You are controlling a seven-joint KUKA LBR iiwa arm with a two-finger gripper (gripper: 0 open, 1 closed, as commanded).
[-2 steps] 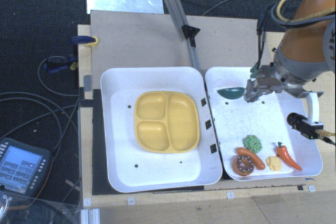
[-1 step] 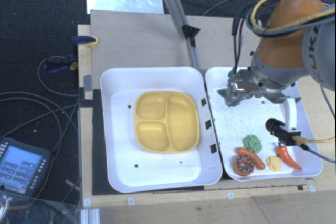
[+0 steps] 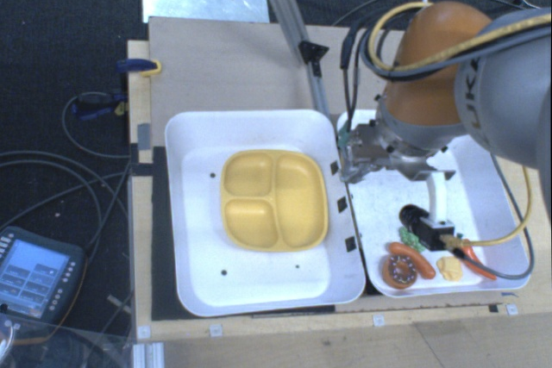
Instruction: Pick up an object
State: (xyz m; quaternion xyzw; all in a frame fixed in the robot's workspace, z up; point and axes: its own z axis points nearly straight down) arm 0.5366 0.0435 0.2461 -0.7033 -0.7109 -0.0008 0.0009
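You are seeing a divided plate (image 3: 274,199) sitting mid-way in the left bin (image 3: 194,271); a sausage (image 3: 411,258), doughnut (image 3: 400,272) and carrot (image 3: 474,263) are lying together at the right bin's (image 3: 375,220) near end.

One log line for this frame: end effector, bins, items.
end effector: above left edge of right bin | left bin: yellow divided plate | right bin, near end: sausage, donut, yellow piece

The arm (image 3: 448,73) hides much of the hand (image 3: 347,164) and right bin (image 3: 382,224).
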